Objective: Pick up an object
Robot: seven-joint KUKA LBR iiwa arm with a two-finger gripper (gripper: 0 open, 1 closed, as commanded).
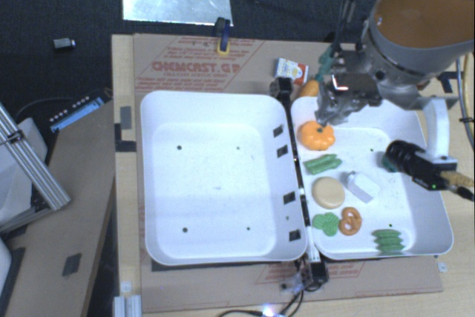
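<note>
Reaching in from the right, low over the far left corner of the right bin (404, 204): the gripper (325, 117), directly above the far edge of a small orange pumpkin (315, 136). Touching it or just clear of it, impossible to say. Equally impossible to say whether apart, together or clamped on anything, with the tip dark and blurred against the bin wall. Pumpkin upright on the bin floor, stem up, close to the wall shared with the left bin (215, 182). Just nearer the camera than the pumpkin, a green pea pod (321, 162), lying crosswise. Nearer again, a pale round biscuit (329, 192), with a small grey-white block (359, 186) just beside it on the right. Along the near side of the same bin, from left to right: a green leafy piece (324, 221), a brown pretzel (349, 220) touching or almost touching it, then a green ridged piece (387, 237), a little apart. Beyond the pumpkin, partly hidden behind the gripper, another orange thing (308, 89), inside the bin or outside it, not clear. Further left, on the cardboard sheet (193, 63) under both bins, a small white and red box (288, 69).
</note>
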